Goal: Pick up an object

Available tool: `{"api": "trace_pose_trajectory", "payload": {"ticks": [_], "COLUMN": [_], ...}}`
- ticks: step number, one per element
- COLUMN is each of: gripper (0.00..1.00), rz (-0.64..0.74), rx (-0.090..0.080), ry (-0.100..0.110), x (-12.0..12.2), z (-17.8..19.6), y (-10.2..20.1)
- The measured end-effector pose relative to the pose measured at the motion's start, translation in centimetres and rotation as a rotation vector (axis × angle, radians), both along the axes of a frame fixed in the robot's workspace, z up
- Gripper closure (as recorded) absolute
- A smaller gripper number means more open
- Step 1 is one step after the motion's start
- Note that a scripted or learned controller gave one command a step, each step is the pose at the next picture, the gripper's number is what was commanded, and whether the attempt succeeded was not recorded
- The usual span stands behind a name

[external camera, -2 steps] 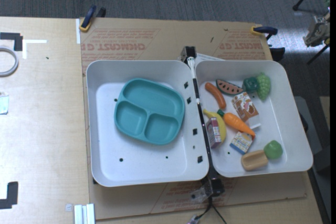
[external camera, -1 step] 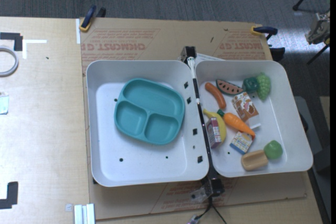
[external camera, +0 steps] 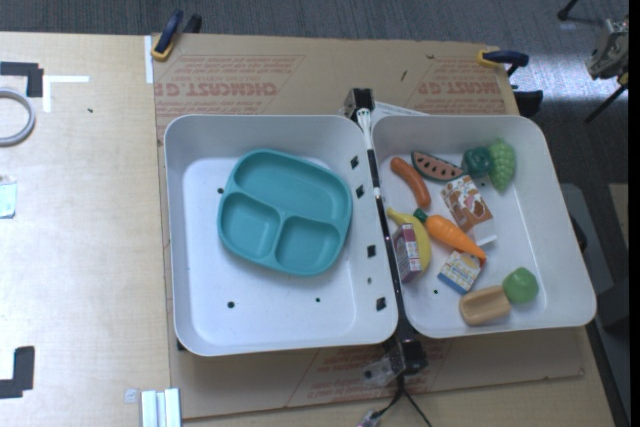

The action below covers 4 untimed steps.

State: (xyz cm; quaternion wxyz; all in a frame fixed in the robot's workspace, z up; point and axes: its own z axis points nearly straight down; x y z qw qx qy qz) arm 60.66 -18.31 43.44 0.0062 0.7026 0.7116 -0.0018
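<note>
Toy food crowds the right bin [external camera: 560, 215].
A carrot [external camera: 452, 235] lies over a banana [external camera: 415, 233]; a teal tray [external camera: 285, 212] fills the left bin [external camera: 200, 315]; the gripper's state cannot be told.

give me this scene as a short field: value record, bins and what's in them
left bin: holds a teal divided plate with three compartments, nothing on it
right bin: holds toy food in a loose pile
upper items: sausage, watermelon slice, broccoli, green leafy piece
middle items: carrot, banana, small printed boxes
lower items: bread roll touching a green round fruit
bench: cardboard sheet under both bins, held by clamps
</note>
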Motion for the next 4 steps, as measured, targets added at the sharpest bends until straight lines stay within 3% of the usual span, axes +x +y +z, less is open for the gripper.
{"api": "trace_pose_trajectory", "payload": {"ticks": [1, 2, 4], "gripper": [1.0, 1.0, 1.0], "rz": [0.003, -0.013, -0.011], "rx": [-0.002, 0.01, 0.007], "ry": [-0.002, 0.006, 0.003], "x": [0.1, -3.7, -3.5], "z": [0.9, -11.3, -9.4], "y": [0.0, -2.0, -2.1]}}
